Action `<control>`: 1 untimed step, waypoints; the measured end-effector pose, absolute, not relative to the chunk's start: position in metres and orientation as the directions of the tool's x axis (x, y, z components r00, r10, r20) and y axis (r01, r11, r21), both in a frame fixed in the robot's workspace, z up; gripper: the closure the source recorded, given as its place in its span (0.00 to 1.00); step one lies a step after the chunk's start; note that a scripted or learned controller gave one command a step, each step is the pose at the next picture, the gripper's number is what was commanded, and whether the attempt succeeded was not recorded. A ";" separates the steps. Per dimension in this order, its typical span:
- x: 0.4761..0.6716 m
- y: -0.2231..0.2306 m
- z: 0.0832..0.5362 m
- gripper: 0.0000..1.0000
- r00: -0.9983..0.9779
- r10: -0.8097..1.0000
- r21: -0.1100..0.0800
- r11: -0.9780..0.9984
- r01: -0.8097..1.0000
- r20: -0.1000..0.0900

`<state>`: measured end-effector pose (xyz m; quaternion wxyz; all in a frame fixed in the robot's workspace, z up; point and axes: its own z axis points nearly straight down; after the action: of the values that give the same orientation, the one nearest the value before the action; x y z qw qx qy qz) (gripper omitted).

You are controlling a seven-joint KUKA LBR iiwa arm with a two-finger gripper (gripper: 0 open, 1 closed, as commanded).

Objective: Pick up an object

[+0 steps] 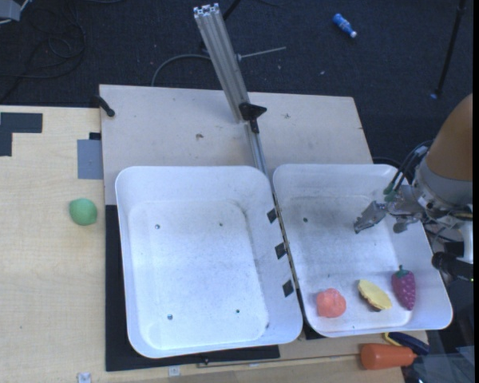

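Nearest the camera, three toys line the right bin's (431, 313) front edge: one pink blob (330, 302), one yellow piece (374, 294), one purple berry (404, 287). My gripper (373, 216) hovers apart above them, grasping nothing. Crowded against that wall, they could slip aside as I descend.

Legible text, labels, brands, numbers, signs: none. No readable marking on either bin, the bench or the objects.
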<state>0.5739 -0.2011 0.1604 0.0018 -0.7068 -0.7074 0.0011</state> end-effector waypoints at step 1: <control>0.573 -0.196 0.098 0.00 -0.001 1.000 -0.006 0.001 1.000 0.002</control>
<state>0.5732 -0.1963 0.0977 0.0026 -0.7068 -0.7074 0.0015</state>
